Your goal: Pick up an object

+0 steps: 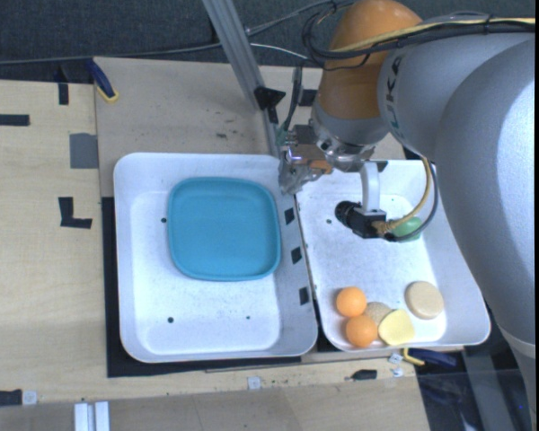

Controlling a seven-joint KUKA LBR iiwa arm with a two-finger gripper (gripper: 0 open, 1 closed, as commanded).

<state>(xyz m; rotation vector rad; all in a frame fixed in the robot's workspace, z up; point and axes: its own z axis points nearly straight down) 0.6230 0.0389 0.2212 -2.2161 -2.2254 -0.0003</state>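
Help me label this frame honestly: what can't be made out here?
Camera view:
- Gripper: small and dim; whether it holds anything is unclear.
- Tan piece: mostly hidden behind the nearer orange ball and yellow piece.
- Right bin: its far right part is covered by the arm.

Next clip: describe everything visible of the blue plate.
The blue plate is a rounded square of matte turquoise, plastic by its look, with a shallow raised rim. It lies flat, right way up, on the floor of the bin on the view's left, toward its far half. Nothing lies on it, and only the bin touches it.
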